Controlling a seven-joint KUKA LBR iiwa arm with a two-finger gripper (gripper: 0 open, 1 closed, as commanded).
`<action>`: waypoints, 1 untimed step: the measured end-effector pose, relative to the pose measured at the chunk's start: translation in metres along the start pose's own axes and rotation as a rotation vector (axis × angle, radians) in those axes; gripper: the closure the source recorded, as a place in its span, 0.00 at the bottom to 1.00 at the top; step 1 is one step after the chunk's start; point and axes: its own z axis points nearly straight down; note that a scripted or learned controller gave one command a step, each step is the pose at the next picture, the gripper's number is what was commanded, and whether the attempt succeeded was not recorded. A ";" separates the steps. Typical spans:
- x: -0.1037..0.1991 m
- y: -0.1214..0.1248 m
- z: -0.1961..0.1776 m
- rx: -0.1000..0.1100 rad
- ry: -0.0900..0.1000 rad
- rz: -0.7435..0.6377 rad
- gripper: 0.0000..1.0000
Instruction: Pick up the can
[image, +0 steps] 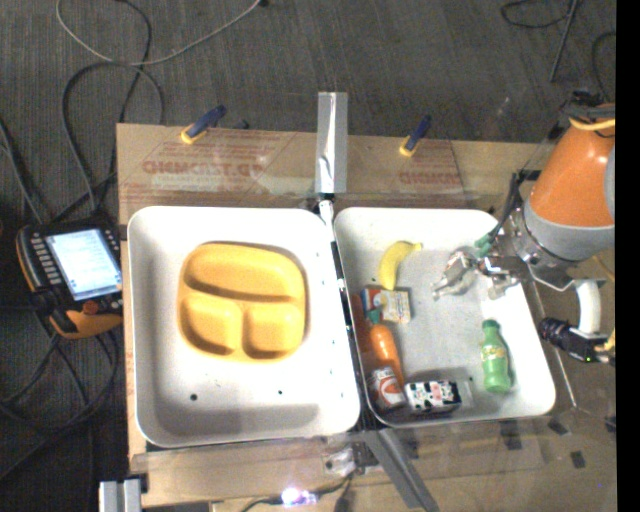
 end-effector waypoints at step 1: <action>-0.034 0.046 0.058 -0.001 -0.005 0.027 0.00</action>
